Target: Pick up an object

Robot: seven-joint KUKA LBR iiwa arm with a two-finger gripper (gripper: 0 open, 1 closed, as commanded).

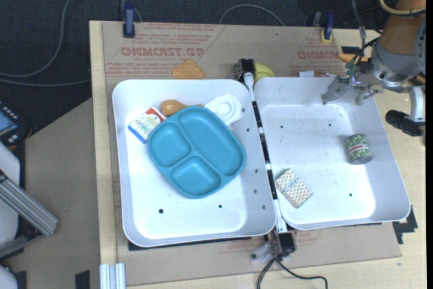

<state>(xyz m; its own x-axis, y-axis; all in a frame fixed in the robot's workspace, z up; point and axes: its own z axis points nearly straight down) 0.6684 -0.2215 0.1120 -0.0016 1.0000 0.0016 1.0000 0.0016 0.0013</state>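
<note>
camera view puts the gripper [346, 88] over the right bin's [318, 213] far edge, fingers spread and holding nothing, likely staging for the roll [358, 148]; packet [294, 187] lies nearer.

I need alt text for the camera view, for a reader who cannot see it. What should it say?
A grey robot arm's gripper hovers over the far edge of the right bin, which holds a small green roll and a patterned packet. The left bin holds a blue divided tray, a small carton and a white cup.
</note>
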